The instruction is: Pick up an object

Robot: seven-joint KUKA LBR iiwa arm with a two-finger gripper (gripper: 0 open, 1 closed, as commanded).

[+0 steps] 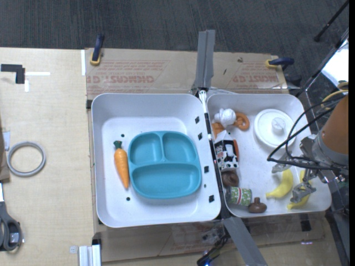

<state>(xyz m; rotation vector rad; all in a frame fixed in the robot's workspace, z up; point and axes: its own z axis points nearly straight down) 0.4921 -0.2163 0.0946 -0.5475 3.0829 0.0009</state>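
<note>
- Two shallow white plastic bins (pixel 105 148), smooth with a slight sheen.
- Turquoise divided plastic plate (pixel 165 164), smooth, softly glossy.
- Orange plastic toy carrot (pixel 122 166), matt.
- Pale wood-look desk (pixel 44 110), matt.
- Brown printed cardboard sheet (pixel 144 76), dull.
- Yellow plastic toy banana (pixel 282 185), glossy.

Even, diffuse overhead lighting; the scene is bright and mostly sharp. The two white bins (pixel 102 148) approach overexposure, and the white lid (pixel 273 127) in the right bin nearly merges with the floor beneath it. Shadows are soft and short, hugging the blue divided plate (pixel 165 165) and the carrot (pixel 121 164). A blown-out glare patch sits at the upper right edge. The orange arm section (pixel 336 127) at the right edge is blurred. The dark carpet at top shows little detail.
</note>
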